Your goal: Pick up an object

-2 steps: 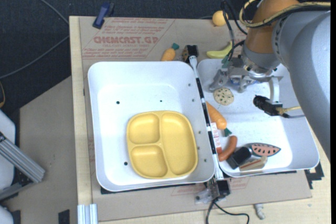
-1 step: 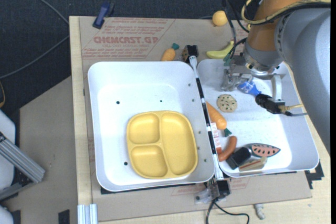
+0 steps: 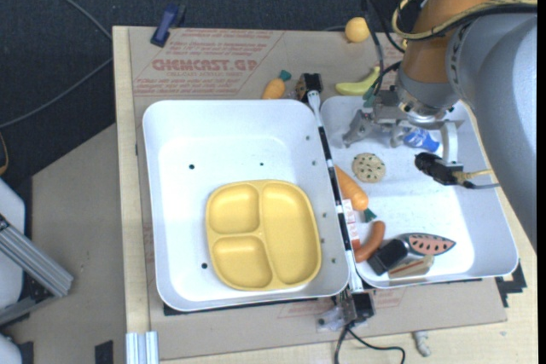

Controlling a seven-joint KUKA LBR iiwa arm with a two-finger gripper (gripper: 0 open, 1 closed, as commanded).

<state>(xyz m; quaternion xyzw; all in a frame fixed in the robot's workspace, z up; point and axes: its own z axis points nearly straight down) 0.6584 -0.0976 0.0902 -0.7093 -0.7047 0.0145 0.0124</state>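
Hand [image 3: 368, 129] sits low in right bin [image 3: 486, 243], near back-left corner; can't tell if clenched or released, nothing seen in it. Counter [image 3: 213, 68] carries both bins; left bin [image 3: 171, 141] has yellow tray [image 3: 262, 233]. Cookie [image 3: 368, 167] lies just below hand, carrot [image 3: 351, 187] nearby

Board [image 3: 205, 64] under bins: red "CHEMCAST GP" print.

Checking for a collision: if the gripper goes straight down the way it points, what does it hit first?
Probably the bare floor of the right bin under the gripper, just above the cookie; depth is unclear.
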